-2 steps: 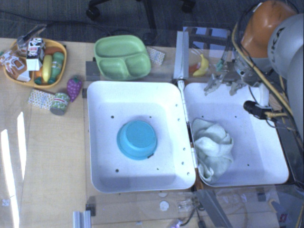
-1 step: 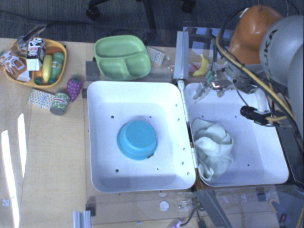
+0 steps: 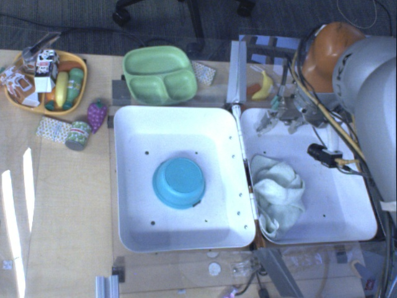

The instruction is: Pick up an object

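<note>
wooden bench [image 3: 68,210], two white bins [image 3: 133,228], green tray [image 3: 159,74]

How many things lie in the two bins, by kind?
Bowl: 1
Cloth: 1
Total: 2

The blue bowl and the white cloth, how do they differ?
The blue bowl is round and rigid; the white cloth is crumpled and shapeless. The bowl sits mid-floor in the left bin; the cloth lies against the right bin's left wall. Each lies alone in its bin.
</note>
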Available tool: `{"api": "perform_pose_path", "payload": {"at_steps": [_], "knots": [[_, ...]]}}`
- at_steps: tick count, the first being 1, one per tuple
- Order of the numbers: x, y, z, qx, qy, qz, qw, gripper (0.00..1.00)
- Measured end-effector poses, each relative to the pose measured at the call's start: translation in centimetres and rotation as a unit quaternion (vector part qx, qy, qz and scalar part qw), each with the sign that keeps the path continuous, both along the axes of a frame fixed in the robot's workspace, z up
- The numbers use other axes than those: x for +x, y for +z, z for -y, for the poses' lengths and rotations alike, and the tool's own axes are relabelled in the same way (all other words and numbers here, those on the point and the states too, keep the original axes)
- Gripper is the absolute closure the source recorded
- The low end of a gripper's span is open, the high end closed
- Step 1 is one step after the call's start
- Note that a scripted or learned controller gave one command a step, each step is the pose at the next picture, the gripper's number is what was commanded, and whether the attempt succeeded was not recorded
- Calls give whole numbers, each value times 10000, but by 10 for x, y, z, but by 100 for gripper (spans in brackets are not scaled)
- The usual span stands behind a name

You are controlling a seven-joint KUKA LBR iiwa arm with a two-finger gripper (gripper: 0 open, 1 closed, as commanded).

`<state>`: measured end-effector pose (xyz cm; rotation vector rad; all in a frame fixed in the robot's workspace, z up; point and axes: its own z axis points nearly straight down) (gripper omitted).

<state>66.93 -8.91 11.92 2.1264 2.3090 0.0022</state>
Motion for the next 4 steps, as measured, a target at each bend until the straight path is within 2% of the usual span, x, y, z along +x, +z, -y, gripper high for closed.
{"api": "perform_pose_path", "payload": {"at_steps": [1, 2, 3, 4], "knots": [[1, -32, -1, 5, -801, 15, 9968, 0], [4, -19, -2, -2, -774, 56, 9970, 100], [-10, 74, -22, 0, 925, 16, 9957, 100], [1, 66, -9, -6, 1781, 14, 9840, 100]]}}
